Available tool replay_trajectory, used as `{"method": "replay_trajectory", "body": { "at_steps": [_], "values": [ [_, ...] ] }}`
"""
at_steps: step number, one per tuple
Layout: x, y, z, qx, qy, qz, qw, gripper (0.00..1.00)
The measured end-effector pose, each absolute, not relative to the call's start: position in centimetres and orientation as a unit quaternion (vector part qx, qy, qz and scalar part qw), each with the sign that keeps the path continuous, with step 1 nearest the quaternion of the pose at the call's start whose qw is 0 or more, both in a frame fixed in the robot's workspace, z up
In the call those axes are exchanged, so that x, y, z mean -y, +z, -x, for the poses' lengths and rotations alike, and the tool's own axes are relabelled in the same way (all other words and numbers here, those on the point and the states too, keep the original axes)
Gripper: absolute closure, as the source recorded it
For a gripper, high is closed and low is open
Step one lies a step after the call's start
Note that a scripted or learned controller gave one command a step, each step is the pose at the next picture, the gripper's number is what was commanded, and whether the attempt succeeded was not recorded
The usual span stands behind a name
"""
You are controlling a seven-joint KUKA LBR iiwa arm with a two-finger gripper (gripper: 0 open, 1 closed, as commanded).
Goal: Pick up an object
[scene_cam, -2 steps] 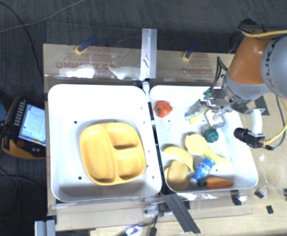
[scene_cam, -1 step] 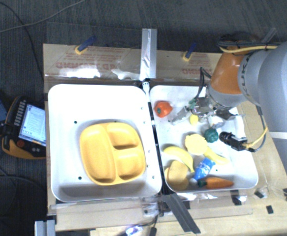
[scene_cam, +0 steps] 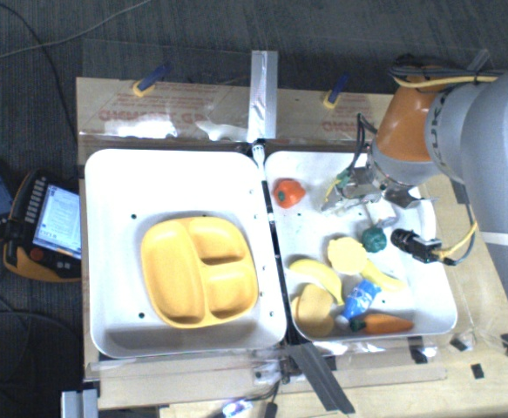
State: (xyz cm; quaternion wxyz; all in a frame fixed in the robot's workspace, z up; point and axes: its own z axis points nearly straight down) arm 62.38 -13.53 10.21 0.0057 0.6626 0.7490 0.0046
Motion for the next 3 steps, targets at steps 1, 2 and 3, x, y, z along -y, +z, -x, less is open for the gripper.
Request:
{"method": "replay_trajectory", "body": {
  "at_steps": [1, 2, 3],
  "values": [
    [13.5, 10.2, -62.4, -0.749, 0.0047, -0.662, 0.006, 0.00],
    [14.4, 8.7, -66.5, -0.724, -0.0058, -0.690, -0.009, 0.00],
    [14.6, 9.6, -66.3, -0.723, -0.0102, -0.690, -0.011, 1.00]
  ]
}}
